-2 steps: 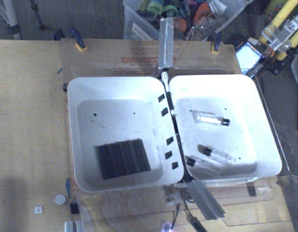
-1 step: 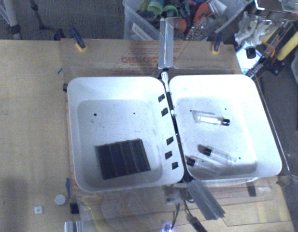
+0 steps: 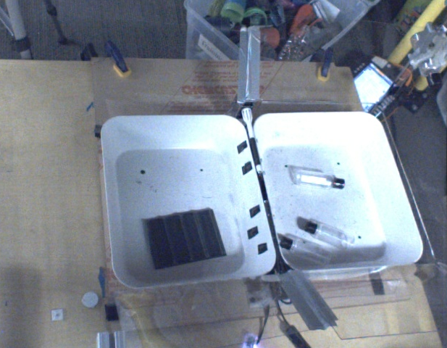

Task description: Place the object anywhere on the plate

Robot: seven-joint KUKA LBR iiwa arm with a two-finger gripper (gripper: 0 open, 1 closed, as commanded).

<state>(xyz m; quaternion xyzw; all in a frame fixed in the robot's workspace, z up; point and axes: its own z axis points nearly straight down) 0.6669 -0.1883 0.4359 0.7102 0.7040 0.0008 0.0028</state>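
Two shallow white bins sit side by side on the tan worktop [image 3: 42, 158], and the job runs from one across to the other. The left bin [image 3: 172, 124] holds the plate [image 3: 185, 238], a dark ribbed slab lying flat at a slight angle towards the near wall. The right bin [image 3: 321, 120] holds three clear tubes with black caps, any of which could serve as the object.

The far tube [image 3: 316, 179] lies alone on bare floor, well apart from the others, so I judge it the easiest first pick. The middle tube [image 3: 326, 231] and the near tube [image 3: 299, 245] lie close together (possibly touching, it is hard to tell), and the near one sits just beside the strip where the two bins meet.

To do the step well, I would come straight down over the far tube's middle and close across its narrow width, not along its length, since a smooth round tube will likely roll or squirt out of an off-centre pinch. Lift high enough to clear the raised rims between the bins, then set it down low over the plate's middle and along its ribs, so that it does not roll off.

As for the arm's pose, and how far open the tool is or whether it has hold of anything, I cannot tell. All three tubes lie loose in the right bin.
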